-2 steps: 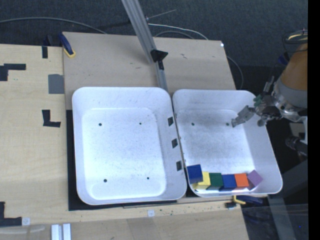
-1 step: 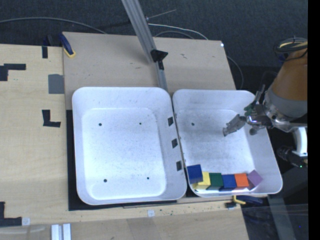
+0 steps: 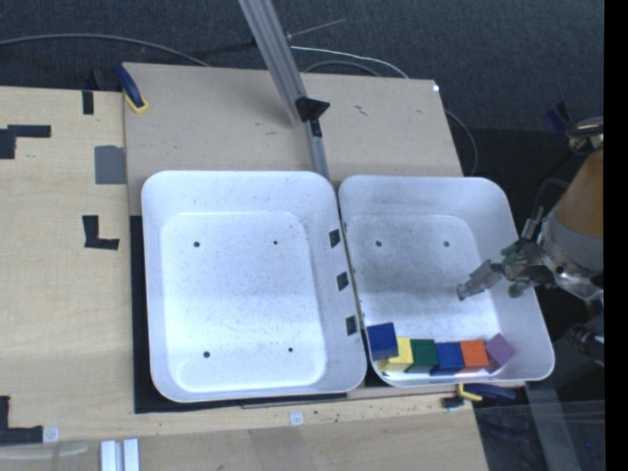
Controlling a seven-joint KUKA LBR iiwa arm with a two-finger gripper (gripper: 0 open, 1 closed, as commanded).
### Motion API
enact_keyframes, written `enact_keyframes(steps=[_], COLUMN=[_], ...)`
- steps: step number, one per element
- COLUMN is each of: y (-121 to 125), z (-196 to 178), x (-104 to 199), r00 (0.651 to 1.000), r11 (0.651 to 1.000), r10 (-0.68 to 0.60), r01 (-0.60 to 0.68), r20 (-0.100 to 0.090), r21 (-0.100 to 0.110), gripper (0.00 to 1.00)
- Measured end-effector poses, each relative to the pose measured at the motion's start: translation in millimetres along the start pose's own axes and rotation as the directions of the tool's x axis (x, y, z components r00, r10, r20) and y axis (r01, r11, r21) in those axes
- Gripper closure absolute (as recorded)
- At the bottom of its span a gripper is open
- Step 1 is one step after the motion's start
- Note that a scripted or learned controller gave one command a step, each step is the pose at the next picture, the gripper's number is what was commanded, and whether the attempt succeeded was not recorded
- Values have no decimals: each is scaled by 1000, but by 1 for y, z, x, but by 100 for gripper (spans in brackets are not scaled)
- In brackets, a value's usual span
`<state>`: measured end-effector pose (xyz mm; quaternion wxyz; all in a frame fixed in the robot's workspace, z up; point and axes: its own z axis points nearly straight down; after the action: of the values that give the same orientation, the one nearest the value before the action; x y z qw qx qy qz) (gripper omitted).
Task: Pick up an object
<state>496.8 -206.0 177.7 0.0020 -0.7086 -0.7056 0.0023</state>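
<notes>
there, boxy colored blocks (image 3: 437, 353) in glossy bin (image 3: 510, 209)

Wooden bench (image 3: 226, 106) — two white bins, left (image 3: 157, 263) and right (image 3: 491, 204), side by side.

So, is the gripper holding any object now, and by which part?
Nothing is held. The two-finger gripper hangs over the right white bin, with nothing between its fingers. The coloured blocks lie apart from it, along the bin's near wall.

Even, soft overhead light, faint shadows, slightly grainy and low-resolution throughout.
</notes>
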Motion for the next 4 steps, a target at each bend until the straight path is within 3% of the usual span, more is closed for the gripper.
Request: enact_keyframes(steps=[1,2,3,4], y=[37,14,88,91], z=[89,86,85,-10], x=[-2,-3,-1,-3], r00=[1000,1000,1000,1000], r11=[1000,1000,1000,1000], r10=[-6,-4,-8,-6], r01=[6,4,8,6], r20=[0,-1,1,2], r21=[-3,-2,-9,-13], gripper=[0,0,0,0])
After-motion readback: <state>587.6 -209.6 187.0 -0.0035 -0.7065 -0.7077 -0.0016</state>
